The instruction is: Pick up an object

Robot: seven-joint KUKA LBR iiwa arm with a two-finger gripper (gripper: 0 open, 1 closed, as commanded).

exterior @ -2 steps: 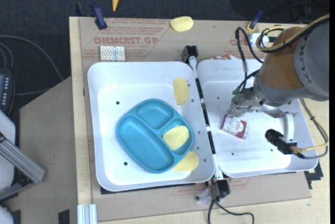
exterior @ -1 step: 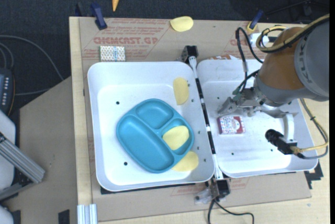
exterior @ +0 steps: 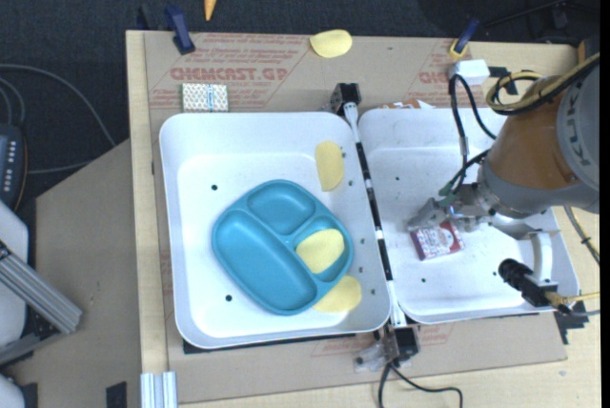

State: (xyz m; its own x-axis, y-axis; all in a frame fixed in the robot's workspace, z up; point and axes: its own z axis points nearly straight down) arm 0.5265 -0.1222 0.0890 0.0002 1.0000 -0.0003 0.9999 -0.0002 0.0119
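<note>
Reaching into the right bin [exterior: 419,301], the gripper [exterior: 448,211] hangs just over a small red-and-white packet [exterior: 437,240].
Whether the claw is spread or pinched cannot be told. The packet lies flat on the bin floor; the left bin [exterior: 191,149] holds a blue divided plate [exterior: 267,249] with yellow pieces [exterior: 322,249].

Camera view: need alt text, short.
Seen from above, the grey-and-orange arm's gripper hangs low over a small red packet in the right bin. The left bin holds a blue divided tray with yellow pieces in and beside it.
</note>
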